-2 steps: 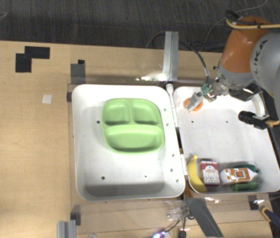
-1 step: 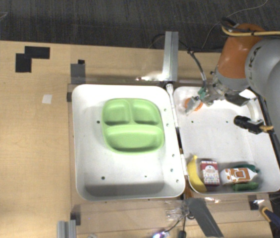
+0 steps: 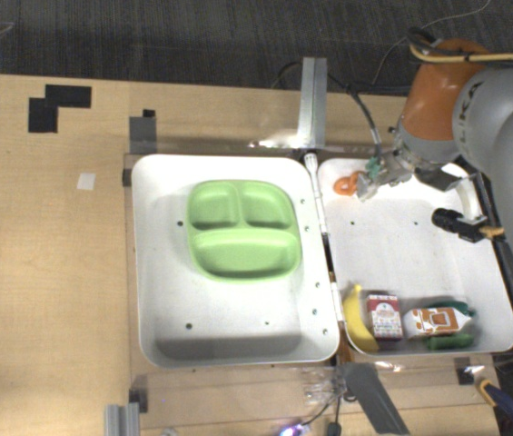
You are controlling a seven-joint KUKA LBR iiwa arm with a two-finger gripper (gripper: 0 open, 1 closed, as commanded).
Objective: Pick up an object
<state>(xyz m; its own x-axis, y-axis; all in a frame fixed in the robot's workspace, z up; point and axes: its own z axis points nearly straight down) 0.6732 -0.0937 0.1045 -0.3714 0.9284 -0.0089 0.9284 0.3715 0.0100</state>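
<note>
**Gripper down at the orange piece, upper-left corner of the right bin**

Fingers: can't tell whether they're spread or pressed together, the tip is too small and cluttered. Gripper sits low in the upper left of the right bin, just right of a small orange piece. Touching or a hair apart, can't resolve it. Nothing visibly between the fingers, so I'm not calling it a grasp.

My read on doing this step well:
- The orange piece is tight to the bin's corner wall. Come straight down and centre on it; an offset approach likely shoves it against the wall.
- Confirm the pinch before lifting, then lift vertically to clear the rim.
- Fallback targets lie in the lower middle of the frame, along the bin's near edge: banana, red box, orange-and-white carton, a green item under it. They're packed touching, so picking one cleanly looks harder.

Left bin holds a green tray.

Writing: box and carton carry printed graphics, nothing legible. No brand readable.
</note>
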